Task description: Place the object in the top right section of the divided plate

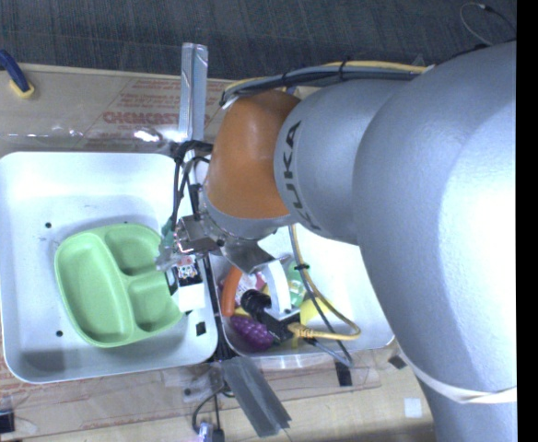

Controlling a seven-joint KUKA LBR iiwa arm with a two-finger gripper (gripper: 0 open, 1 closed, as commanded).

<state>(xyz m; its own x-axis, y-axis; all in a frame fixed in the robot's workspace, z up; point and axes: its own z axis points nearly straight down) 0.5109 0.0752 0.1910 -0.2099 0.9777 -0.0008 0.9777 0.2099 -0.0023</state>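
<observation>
Pincer (pixel 179 258) sits over the right edge of the green divided plate (pixel 112 288) in the left bin (pixel 29 201); cannot tell how it is set or whether it holds anything. Purple object (pixel 251 331) and other items lie in the right bin (pixel 370 339), at about 4 o'clock from the pincer, near but apart.

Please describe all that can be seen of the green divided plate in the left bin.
The green divided plate looks like smooth, matte plastic, light green, with rounded corners and a raised rim. Low ridges split it into three sections: one large on its left side and two smaller on its right. It lies flat, the right way up, on the floor of the left bin, turned somewhat askew to the bin walls. Nothing shows in the sections in view. The arm's wrist hardware overlaps its right edge.
</observation>
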